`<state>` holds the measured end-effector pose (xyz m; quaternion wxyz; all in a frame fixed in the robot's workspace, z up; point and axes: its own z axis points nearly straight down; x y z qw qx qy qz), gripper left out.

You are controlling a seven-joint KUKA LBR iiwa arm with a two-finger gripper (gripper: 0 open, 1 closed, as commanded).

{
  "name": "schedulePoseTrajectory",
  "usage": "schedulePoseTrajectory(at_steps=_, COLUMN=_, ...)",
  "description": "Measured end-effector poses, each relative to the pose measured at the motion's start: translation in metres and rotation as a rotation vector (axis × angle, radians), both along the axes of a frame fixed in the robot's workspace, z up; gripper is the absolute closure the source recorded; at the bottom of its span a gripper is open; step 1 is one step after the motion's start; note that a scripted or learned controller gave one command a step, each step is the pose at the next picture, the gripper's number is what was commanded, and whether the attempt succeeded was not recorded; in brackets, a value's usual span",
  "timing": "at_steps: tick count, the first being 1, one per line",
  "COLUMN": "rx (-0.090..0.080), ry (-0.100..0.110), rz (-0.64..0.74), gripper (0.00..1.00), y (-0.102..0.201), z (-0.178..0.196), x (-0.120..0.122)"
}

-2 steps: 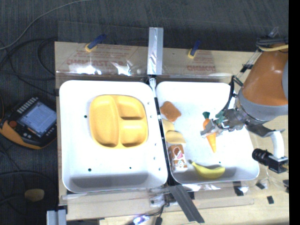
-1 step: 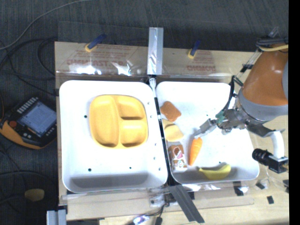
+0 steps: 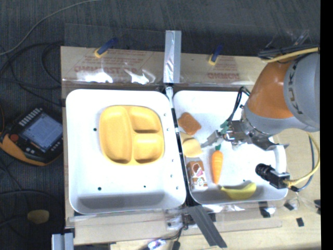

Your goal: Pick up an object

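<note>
clutter sits in the right bin [image 3: 270, 191] alone, which is why the arm [image 3: 281, 95] leans in over that side from the right while the left bin [image 3: 83, 191] carries just a yellow divided tray [image 3: 131, 133], lying flat in its middle and well apart from the work. the pickable things are grouped along the right bin's left wall and near edge: a brown bread-like piece [image 3: 189, 123] farthest back, a pale yellow lump [image 3: 191, 148] just nearer than it, a small brown packet [image 3: 196, 173] nearer again, an orange carrot [image 3: 216, 165] standing lengthwise beside the packet, and a banana [image 3: 239, 190] lying along the near wall. the end effector [image 3: 223, 137] hangs low just above the carrot's green top, its metal fingers [image 3: 212, 138] reaching toward the lump; nothing shows between them, so i judge it holds no object, but how wide it is spread i cannot tell from this angle, since the wrist body covers much of it. by its position the carrot or the pale lump looks the likely target, and the step in hand reads as the approach, with the pick not yet made. the two are close enough that a grasp on one may nudge the other. the table [image 3: 73, 56] under both bins shows taped plastic sheeting at the back.
</note>
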<state>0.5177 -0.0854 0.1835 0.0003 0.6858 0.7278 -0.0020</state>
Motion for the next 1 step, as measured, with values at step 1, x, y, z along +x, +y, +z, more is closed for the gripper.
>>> schedulePoseTrajectory(at_steps=1, rx=0.002, ry=-0.011, rz=0.168, gripper=0.0, y=-0.0178, z=-0.0944, x=0.005)
